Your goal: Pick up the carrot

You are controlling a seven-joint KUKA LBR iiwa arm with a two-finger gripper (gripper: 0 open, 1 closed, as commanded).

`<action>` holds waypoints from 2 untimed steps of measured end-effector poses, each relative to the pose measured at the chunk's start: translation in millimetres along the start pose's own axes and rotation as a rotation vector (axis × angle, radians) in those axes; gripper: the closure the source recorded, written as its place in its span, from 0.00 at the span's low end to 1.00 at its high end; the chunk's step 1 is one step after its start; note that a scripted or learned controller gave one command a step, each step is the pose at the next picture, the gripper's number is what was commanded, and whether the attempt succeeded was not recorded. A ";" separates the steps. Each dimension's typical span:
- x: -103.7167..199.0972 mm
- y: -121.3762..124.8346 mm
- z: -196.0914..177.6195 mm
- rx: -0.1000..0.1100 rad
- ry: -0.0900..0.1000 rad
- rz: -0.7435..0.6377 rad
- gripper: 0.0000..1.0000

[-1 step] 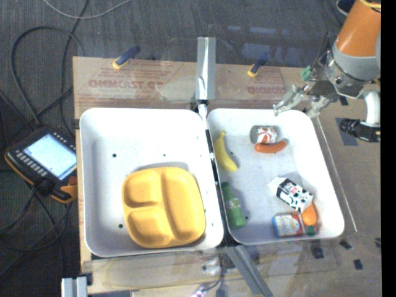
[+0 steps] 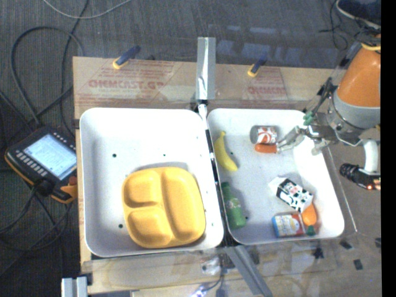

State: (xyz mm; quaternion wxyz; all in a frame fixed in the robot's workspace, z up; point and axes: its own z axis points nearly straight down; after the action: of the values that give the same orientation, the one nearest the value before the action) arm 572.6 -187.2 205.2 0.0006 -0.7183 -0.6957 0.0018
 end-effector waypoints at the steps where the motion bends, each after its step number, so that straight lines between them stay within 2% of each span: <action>1: -16.3 -70.1 -12.4 -0.001 0.002 -0.108 0.00; 2: -38.5 -87.9 57.2 -0.001 0.003 -0.350 0.00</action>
State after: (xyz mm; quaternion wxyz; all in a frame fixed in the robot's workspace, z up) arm 483.3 -223.0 148.4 0.0013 -0.5864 -0.8100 0.0003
